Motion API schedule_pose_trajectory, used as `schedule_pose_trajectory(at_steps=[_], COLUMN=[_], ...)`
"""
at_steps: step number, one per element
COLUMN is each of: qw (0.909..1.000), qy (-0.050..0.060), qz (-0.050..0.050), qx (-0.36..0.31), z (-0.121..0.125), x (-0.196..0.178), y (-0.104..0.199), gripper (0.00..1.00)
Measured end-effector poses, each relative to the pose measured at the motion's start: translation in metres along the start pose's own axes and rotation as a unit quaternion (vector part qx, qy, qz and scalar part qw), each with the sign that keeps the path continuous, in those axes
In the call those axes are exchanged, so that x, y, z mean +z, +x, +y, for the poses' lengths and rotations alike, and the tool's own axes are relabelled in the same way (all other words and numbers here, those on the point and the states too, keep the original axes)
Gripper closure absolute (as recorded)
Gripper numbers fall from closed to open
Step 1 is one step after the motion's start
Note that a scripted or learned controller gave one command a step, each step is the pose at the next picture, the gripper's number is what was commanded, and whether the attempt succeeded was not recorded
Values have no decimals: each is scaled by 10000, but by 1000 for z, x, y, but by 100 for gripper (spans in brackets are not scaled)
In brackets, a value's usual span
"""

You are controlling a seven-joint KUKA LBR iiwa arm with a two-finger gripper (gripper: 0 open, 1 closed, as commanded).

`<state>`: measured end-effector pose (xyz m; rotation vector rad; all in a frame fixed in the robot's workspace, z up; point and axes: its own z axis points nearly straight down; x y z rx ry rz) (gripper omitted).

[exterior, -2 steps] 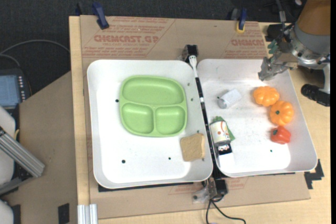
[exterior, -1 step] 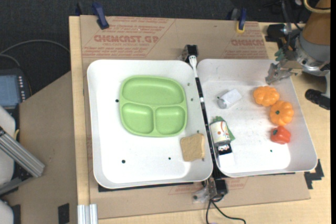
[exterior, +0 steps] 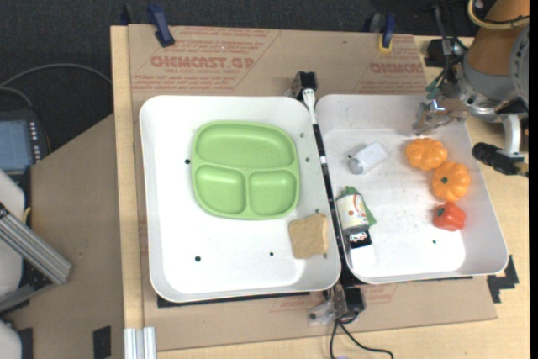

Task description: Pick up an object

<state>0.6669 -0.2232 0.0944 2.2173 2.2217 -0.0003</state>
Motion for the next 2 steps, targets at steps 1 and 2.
schedule_pose_trajectory(at_steps=[1,2], qw=[10000,10000], qy=[14,11], qz=[6,3], qx=[2,1], z=[0,0], x=[10,9], y=[0,0], gripper=[100,100])
